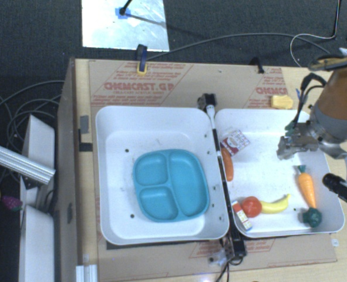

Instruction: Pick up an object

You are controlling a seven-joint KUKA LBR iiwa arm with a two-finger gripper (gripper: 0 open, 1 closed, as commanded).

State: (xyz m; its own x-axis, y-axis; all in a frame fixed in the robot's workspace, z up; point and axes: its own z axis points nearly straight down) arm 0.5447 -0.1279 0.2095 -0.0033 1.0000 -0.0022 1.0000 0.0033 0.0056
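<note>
Claw [292, 144] over right bin [261, 163], near its right edge; grip state cannot be told. Carrot [306, 188] lies just below it by the right wall. Banana [276, 204] and tomato [251, 206] at the front edge. Blue plate [170, 185] sits in left bin [120, 140].

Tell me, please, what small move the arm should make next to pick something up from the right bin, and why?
Probably a short move toward the view's lower right and then down onto the toy carrot. The end effector hovers over bare floor in the right bin, holding nothing visible, and the carrot lies just beside it, apart from the banana and tomato, so it looks the easiest target.
</note>
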